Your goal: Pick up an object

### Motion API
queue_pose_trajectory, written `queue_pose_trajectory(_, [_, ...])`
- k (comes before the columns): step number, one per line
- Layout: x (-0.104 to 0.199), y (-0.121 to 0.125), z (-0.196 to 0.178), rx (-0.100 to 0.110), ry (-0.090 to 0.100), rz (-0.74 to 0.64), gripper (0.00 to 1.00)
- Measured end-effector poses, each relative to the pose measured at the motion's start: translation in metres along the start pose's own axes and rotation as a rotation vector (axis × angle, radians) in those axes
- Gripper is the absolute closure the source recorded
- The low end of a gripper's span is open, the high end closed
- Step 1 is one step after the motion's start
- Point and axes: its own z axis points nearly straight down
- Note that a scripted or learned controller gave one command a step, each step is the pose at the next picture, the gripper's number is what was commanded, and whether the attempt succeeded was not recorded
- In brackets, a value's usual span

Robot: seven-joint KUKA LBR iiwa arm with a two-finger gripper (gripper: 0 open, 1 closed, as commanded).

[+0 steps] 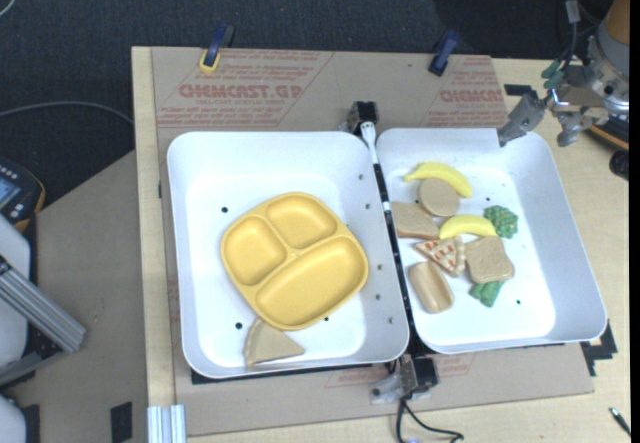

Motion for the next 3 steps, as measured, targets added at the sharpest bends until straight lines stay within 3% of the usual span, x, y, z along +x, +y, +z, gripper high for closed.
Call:
queue_pose_trajectory(1, [0.000,0.001,-0.011,-0.004,-0.001,-0.001,1.00])
queue_pose_trajectory(2, [0.086,-0.011,0.055,0.010,0.006,-0.008,1.00])
queue_pose_trajectory(3, [0.161,-0.053,0.096,0.011,0.006,-0.008,1.00])
